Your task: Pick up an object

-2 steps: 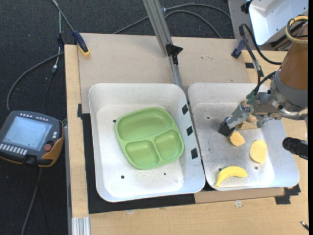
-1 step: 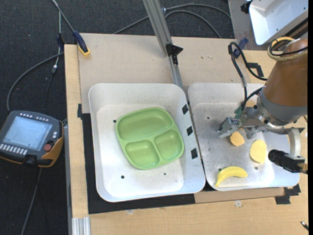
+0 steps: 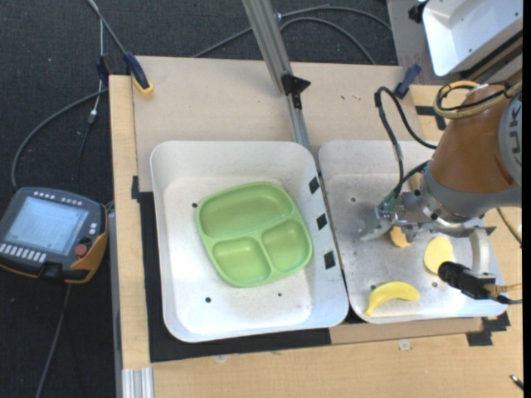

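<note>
The tool (image 3: 388,220) hangs low in the right bin (image 3: 358,177), up and slightly left of the banana (image 3: 392,296). A small yellow piece (image 3: 401,238) lies just beside its tip, between tool and banana, and looks the likeliest thing to pick. I cannot tell whether the tool is released or clenched, because the wrist hides its working end. Nothing can be seen held in it.

The piece is probably a light, hard plastic toy, smooth enough to slip. A hold across its narrow middle, coming straight down, would suit it best. A flat yellow slice (image 3: 437,254) lies up and right of the banana, near the piece but apart from it, and it may get nudged. The banana itself is clear of the piece. Far left of the banana, a green plate (image 3: 249,230) sits in the left bin (image 3: 178,305), out of the way.
</note>
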`<move>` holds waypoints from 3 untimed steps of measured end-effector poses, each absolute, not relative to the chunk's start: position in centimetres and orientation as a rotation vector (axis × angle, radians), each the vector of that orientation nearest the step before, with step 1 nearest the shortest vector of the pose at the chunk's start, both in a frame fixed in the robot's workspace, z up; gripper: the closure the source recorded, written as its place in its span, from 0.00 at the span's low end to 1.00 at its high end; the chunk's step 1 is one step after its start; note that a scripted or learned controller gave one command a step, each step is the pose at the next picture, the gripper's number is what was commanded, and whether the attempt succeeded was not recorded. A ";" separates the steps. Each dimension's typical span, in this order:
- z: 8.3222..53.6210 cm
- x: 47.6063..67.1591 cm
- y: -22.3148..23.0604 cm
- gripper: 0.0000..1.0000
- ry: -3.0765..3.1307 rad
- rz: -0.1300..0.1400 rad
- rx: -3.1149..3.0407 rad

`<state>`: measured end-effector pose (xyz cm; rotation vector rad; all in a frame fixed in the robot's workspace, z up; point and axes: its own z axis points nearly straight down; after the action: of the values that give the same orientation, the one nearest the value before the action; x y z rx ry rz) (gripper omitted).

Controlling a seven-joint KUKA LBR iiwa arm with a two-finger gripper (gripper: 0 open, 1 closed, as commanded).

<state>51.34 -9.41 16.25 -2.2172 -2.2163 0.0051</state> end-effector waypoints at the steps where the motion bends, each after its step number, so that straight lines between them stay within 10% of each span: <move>1: 9.9 51.4 -9.6 0.00 -2.215 0.006 -2.217; 2: 11.4 51.6 -9.5 1.00 -2.220 -0.002 -2.221; 3: 16.4 52.6 -10.0 1.00 -2.226 -0.005 -2.223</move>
<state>52.64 -9.99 16.44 -2.2233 -2.2261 -0.0051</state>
